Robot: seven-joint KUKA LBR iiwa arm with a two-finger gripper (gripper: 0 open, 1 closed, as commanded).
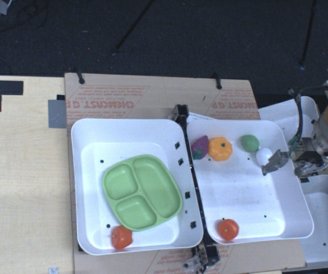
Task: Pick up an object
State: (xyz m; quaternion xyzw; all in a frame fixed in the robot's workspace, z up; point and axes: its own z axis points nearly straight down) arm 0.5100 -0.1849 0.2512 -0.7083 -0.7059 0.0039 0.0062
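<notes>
In the camera view the gripper sits at the right side of the right bin, low over the floor, its grey tip just beside a white ball. Whether the jaws stand wide or narrow I cannot tell, and nothing can be seen between them.

The ball lies close to the bin's right wall, with a green object just beside it toward the back. Further left along the back wall lie an orange pepper-like toy and a purple object, touching each other, close to the divider between the bins. A red tomato rests near the front wall. The middle of this bin's floor is bare.

The left bin holds one green three-compartment plate and a second red tomato at its front edge.
</notes>
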